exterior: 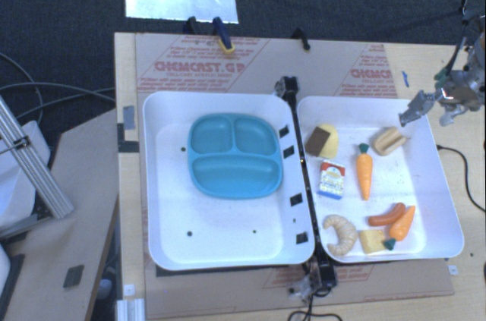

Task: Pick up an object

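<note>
The gripper (422, 105) hovers over the right bin's (448, 198) far corner, near a tan block (388, 140).

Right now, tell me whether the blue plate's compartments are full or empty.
Empty: the blue plate in the left bin shows only bare blue in all three compartments.

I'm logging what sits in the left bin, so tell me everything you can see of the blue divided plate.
The blue divided plate is a light-blue, rounded-rectangle tray that looks like smooth plastic. Raised ridges split it into three sections: two smaller ones along the far side and one wide one along the near side. All three sections hold nothing. It lies flat, right side up and slightly skewed, on the floor of the shallow white left bin, towards the far side, apart from the walls. Nothing else touches it.
</note>
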Action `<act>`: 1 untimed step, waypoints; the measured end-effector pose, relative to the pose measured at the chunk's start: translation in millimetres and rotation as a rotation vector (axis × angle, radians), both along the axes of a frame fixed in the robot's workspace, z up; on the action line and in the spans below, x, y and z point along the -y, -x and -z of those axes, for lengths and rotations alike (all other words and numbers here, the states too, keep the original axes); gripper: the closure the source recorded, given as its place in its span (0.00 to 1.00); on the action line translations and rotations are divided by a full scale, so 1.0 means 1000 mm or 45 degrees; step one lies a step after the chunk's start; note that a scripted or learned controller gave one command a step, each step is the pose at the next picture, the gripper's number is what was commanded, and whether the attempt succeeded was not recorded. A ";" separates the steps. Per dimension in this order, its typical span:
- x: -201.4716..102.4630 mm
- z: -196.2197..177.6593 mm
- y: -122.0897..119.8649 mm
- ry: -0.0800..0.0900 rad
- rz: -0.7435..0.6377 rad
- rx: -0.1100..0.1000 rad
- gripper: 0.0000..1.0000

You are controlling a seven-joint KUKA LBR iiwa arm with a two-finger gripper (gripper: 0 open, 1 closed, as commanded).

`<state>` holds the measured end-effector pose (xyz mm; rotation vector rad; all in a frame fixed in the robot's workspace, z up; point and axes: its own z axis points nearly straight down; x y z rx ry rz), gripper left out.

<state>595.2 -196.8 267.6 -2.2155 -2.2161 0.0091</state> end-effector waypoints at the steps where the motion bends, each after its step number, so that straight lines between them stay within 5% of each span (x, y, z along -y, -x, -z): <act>1: -0.001 -0.007 -0.002 0.003 -0.004 0.015 0.00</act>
